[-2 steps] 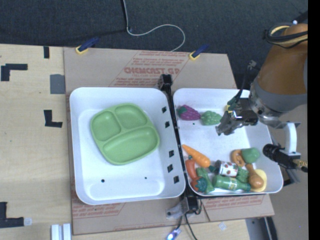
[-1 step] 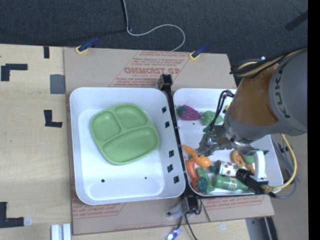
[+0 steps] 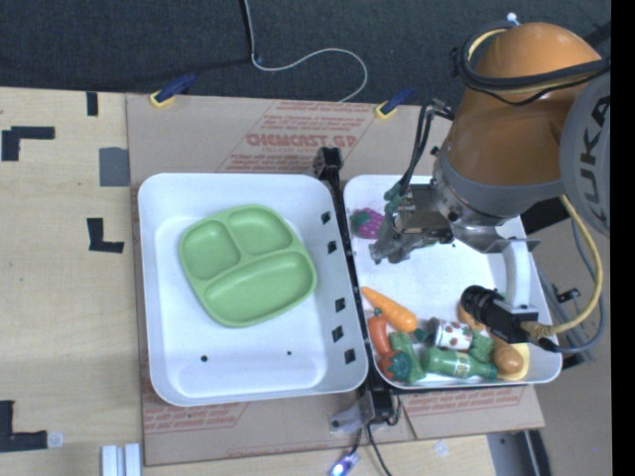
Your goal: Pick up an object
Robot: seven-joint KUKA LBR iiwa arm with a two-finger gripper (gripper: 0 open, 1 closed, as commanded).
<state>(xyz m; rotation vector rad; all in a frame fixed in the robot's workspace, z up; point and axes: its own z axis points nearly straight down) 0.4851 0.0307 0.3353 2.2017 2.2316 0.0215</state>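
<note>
Green divided plate [image 3: 248, 264] in left bin [image 3: 159, 296]; white cable [image 3: 298, 62] behind.

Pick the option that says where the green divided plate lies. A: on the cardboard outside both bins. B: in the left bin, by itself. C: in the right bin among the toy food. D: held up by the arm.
B: the green divided plate lies flat on the floor of the left bin, while the carrot and the other toy food sit in the right bin.

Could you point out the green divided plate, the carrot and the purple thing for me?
green divided plate [image 3: 248, 264]: camera view, on its large lower compartment.
carrot [image 3: 390, 308]: camera view, mid-body.
purple thing [image 3: 366, 223]: camera view, on its visible part.
</note>
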